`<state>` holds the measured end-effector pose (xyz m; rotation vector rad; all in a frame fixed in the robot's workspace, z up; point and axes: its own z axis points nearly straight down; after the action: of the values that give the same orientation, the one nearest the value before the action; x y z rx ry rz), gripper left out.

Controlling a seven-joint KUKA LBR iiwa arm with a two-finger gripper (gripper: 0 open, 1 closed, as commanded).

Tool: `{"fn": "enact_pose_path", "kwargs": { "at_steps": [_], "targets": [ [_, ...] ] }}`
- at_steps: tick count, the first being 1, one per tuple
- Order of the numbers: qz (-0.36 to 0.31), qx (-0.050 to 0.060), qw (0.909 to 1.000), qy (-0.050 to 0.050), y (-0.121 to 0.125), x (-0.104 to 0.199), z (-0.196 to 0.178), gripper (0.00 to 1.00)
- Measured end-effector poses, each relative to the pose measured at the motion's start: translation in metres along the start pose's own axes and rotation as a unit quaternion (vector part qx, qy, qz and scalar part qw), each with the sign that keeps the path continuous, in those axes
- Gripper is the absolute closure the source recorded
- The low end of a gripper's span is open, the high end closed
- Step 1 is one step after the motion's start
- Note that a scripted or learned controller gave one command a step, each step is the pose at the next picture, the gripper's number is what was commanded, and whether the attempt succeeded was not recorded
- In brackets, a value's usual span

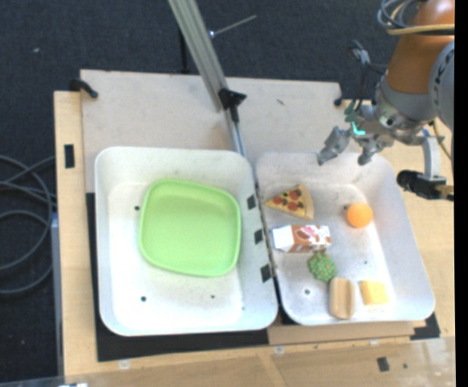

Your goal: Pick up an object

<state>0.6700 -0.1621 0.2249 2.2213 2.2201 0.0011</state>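
In the right bin (403, 216) lie a pizza slice (291, 202), an orange ball (359, 214), a white and red carton (300, 238), a green broccoli piece (323, 267), a hot dog bun (341, 297) and a yellow cheese block (373, 293). My gripper (349, 151) hangs over the bin's far edge, above and behind the orange ball, apart from every object. Its two fingers are spread open with nothing between them.
The left bin (113, 216) holds a light green plate (190, 226). A grey metal pole (205, 55) slants down to the divide between the bins. Black cables (8, 192) lie on the floor at the left.
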Motion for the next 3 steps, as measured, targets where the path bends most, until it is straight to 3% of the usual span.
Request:
{"fn": "enact_pose_path", "kwargs": {
  "at_steps": [1, 3],
  "targets": [
    [0.000, 0.000, 1.0000, 0.000, 0.000, 0.000, 0.000, 0.00],
    [0.000, 0.002, 1.0000, 0.000, -0.001, -0.004, 0.105, 0.00]
  ]
}}
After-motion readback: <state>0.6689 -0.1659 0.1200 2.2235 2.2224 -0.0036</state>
